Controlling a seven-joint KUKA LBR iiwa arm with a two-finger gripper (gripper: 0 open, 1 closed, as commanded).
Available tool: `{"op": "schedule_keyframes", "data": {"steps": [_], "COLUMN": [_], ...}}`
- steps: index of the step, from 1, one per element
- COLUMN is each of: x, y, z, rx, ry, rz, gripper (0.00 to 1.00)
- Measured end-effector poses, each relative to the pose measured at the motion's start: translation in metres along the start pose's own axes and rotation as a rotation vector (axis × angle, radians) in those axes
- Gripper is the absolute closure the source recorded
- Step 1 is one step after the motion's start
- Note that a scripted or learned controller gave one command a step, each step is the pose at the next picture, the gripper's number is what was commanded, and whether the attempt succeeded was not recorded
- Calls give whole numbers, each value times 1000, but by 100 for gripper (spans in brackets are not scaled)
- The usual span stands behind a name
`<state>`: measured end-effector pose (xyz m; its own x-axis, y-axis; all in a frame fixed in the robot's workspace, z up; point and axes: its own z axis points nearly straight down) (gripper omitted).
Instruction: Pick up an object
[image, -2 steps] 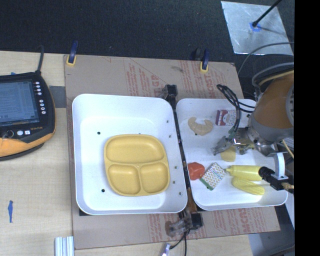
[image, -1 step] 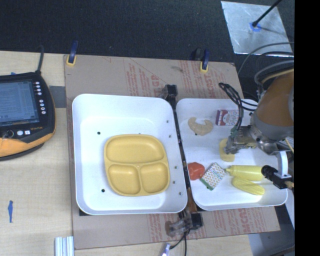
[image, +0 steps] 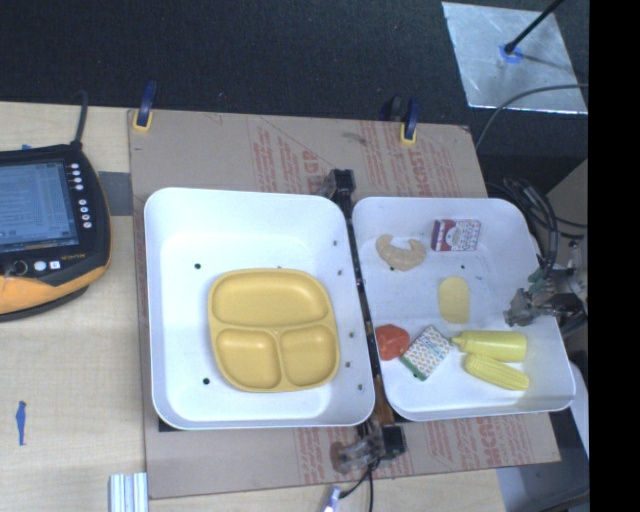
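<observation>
I hang at the right rim of the right bin (image: 540, 400), my gripper (image: 528, 305) low over its edge; whether my jaws are spread or pressed together I cannot tell. Just to my left lie the yellow bottle (image: 490, 345) and corn cob (image: 496, 373), untouched.

Gripper (image: 528, 305) just visible at the far right, low and near mid-height, reaching in from that side. Small, dark metal parts with tangled cables above and behind. Arm body mostly cut off by the edge. Jaws too small and blurred to read.
</observation>
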<state>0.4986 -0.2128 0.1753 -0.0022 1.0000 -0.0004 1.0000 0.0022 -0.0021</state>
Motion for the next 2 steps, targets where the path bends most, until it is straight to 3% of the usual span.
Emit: {"op": "schedule_keyframes", "data": {"steps": [1, 2], "x": [60, 59], "y": [-16, -16], "z": [-34, -33], "rx": [2, 2], "ry": [1, 1], "rz": [-6, -4], "gripper": [100, 0]}}
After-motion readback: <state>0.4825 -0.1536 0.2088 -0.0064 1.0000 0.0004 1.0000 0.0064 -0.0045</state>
